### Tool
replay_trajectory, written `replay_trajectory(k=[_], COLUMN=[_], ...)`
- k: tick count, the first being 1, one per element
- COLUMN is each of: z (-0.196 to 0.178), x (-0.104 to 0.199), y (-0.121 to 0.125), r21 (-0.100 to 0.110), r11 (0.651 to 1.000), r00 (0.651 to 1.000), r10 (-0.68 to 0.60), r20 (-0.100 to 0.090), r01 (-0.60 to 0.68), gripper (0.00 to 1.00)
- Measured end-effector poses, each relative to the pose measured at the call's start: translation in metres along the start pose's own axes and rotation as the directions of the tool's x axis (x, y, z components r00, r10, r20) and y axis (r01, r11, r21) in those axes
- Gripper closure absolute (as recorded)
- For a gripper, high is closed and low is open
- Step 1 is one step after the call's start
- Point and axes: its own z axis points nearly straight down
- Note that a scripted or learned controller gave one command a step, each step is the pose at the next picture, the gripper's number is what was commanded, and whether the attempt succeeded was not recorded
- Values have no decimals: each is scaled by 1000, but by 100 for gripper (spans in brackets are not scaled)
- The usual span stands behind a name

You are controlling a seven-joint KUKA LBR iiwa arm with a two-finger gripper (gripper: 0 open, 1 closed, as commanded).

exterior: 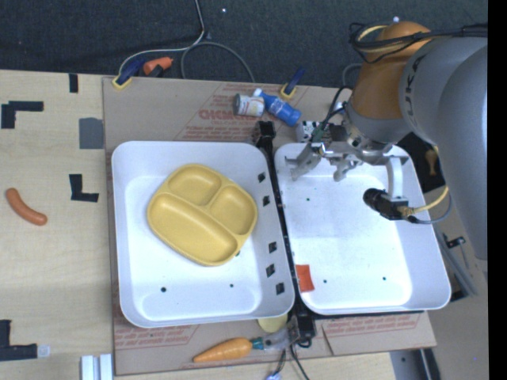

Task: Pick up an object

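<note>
The arm's pincer (323, 163) hangs over the far end of the right-hand shallow white plastic bin (424, 287), close to the black divider between the two bins; its two metal fingers (299, 161) look spread apart with nothing between them. The nearest thing to take from this bin is a small flat orange-red block (303, 277), lying on the floor at the near end beside that same divider, well apart from the pincer.

To do the step well, I judge the arm should travel along the divider toward the near rim, centre over the block, then descend straight — the piece is low and thin, so the fingers must reach almost to the smooth floor and close across its narrow sides without catching the wall.

In the left-hand white bin (131, 236) beyond the divider rests a glossy yellow compartmented plate (203, 212) — rounded, moulded plastic, wide and awkward for two fingers.
</note>
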Motion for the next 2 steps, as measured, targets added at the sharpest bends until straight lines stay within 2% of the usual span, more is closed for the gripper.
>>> replay_trajectory(k=[2], z=[0], x=[1], y=[-2], r21=[3], r11=[1000], r00=[1000], r10=[-1], r20=[-1], r01=[1], gripper=[0])
